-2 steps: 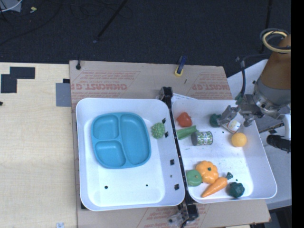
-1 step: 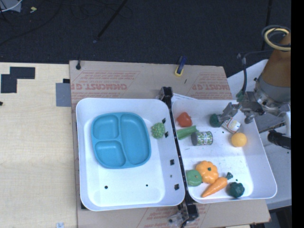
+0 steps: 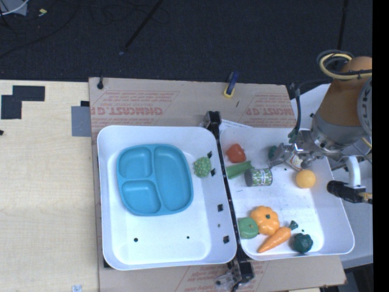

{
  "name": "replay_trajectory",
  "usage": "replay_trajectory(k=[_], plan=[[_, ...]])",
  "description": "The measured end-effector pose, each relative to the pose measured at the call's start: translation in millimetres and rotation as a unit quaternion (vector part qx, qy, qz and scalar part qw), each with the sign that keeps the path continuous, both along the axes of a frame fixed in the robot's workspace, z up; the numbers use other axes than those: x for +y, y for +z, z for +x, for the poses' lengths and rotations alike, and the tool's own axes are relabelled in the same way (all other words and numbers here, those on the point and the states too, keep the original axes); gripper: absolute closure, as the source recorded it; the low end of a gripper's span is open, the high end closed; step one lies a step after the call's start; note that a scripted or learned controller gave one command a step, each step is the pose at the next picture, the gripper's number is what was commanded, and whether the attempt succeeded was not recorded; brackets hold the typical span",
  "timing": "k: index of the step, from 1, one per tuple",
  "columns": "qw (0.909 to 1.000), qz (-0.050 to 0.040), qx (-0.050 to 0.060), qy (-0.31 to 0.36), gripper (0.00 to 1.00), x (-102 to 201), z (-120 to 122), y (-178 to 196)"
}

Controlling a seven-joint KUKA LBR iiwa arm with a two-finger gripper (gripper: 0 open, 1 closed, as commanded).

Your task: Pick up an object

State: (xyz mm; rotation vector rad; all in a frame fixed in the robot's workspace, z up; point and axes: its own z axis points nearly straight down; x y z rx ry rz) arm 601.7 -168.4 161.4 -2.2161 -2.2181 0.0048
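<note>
The right bin (image 3: 331, 224) holds several toy foods. A red piece (image 3: 236, 153) lies at its upper left, with a green stick (image 3: 238, 169) and a small tin can (image 3: 261, 177) just below it. A yellow ball (image 3: 306, 179) sits toward the right. Near the front are an orange pumpkin-like piece (image 3: 265, 219), a carrot (image 3: 273, 239), a green disc (image 3: 248, 227) and a dark teal piece (image 3: 301, 243). My gripper (image 3: 287, 156) hangs low over the bin's upper middle, between the can and the yellow ball, slightly above both. I see nothing held in it.
The left bin (image 3: 121, 236) holds a blue divided plate (image 3: 154, 179) and a small broccoli (image 3: 202, 166) by its right wall. A black divider (image 3: 222, 193) runs between the bins. The arm's grey body (image 3: 340, 120) stands over the right bin's far right corner.
</note>
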Motion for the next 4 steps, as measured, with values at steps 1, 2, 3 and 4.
replay_trajectory(k=[1, 2, 3, 4], plan=[[1.0000, -0.0009, -0.008, -0.001, 0.00, 6, 9, -44], [1.0000, -0.0007, -0.001, 0.001, 0.00, 7, 9, -75], [1.0000, -0.0006, -0.001, 0.001, 1.00, 7, 9, -64], [1.0000, -0.0012, -0.004, -0.003, 1.00, 3, -1, -14]])
